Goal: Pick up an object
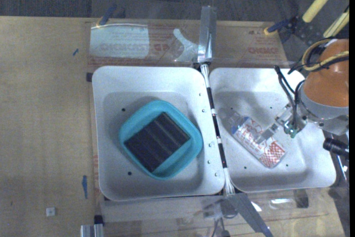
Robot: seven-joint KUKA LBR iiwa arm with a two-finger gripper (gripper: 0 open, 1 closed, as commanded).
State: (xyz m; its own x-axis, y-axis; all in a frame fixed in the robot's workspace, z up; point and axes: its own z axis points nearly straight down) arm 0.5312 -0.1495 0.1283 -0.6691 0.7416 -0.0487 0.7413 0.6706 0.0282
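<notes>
Look at the right bin (pixel 310 172), a shallow white moulded tray with rounded corners on the pale wooden desk (pixel 39 119). Just right of the frame's centre you see a clear plastic packet (pixel 256 141), crinkled and glossy, printed in red and white, lying slantwise on the bin floor. The claw (pixel 275 129) is down over the packet's upper right part; you cannot tell from here how it stands or whether it grips anything. The arm (pixel 327 83) enters from the right edge, its orange band rounded and shiny, wrist tilted down and leftward. In the left bin (pixel 105 91) sits a teal squarish dish (pixel 162 139) with a dark ribbed block inside.
</notes>
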